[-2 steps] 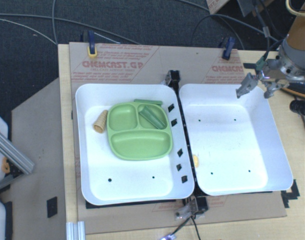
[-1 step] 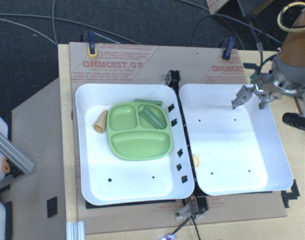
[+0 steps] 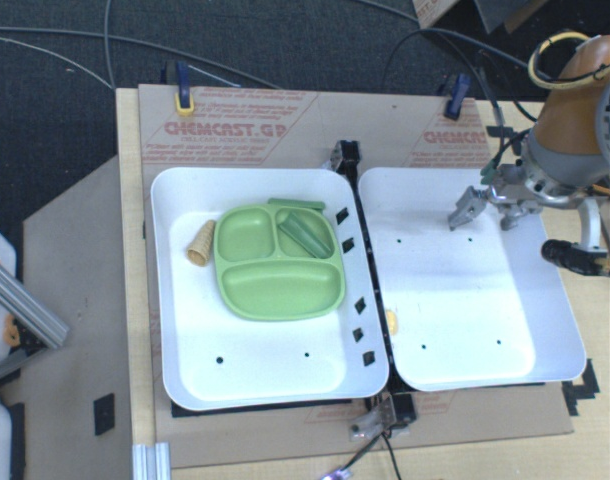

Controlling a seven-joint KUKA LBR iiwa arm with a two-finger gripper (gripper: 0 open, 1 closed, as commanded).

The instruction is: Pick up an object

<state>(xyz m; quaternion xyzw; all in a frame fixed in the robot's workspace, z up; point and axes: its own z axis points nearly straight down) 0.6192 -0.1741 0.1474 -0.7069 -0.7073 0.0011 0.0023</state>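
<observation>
While the gripper (image 3: 488,211) hangs with fingers spread and holding nothing, well right of the green divided plate (image 3: 279,263), a tan cone (image 3: 200,243) lies touching the plate's left edge.

This is a robotics lab or test cell, not a home; the tabletop (image 3: 285,118) is a bare board still wearing its printed protective film and held by blue clamps (image 3: 184,86) at its rear edge. Loose cables (image 3: 115,28) trail over dark carpet (image 3: 55,118) behind it; two shallow white bins (image 3: 185,368) sit side by side, with an aluminium rail (image 3: 25,308) at the left.
</observation>
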